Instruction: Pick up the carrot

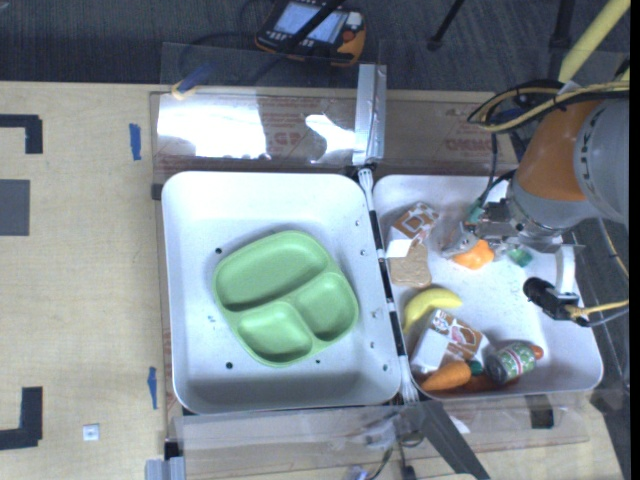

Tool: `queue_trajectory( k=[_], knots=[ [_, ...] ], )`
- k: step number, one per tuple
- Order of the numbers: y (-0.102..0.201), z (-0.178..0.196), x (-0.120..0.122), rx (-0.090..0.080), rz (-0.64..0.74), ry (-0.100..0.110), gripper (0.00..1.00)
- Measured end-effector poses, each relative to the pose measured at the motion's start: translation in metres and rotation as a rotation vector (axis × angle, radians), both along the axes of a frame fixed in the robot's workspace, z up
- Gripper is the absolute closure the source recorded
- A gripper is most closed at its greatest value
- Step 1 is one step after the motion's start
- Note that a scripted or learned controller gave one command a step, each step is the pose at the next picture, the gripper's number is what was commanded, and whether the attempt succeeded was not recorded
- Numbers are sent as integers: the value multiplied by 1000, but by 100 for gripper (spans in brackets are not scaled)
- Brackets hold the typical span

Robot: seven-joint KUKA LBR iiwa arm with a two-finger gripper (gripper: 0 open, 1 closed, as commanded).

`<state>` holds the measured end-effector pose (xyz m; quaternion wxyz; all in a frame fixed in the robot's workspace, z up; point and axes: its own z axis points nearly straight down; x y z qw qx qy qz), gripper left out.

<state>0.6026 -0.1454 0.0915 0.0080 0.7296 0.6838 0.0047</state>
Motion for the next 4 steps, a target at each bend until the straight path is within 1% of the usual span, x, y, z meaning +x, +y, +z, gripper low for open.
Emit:
queue_trajectory(
  k=[1, 2, 3, 4],
  knots=[
    [62, 89, -57, 6, -122, 26, 100],
    [25, 148, -58, 5, -138, 25, 100],
    [117, 143, -101, 6, -182, 29, 100],
    [201, 91, -90, 5, -330, 30, 100]
  ],
)
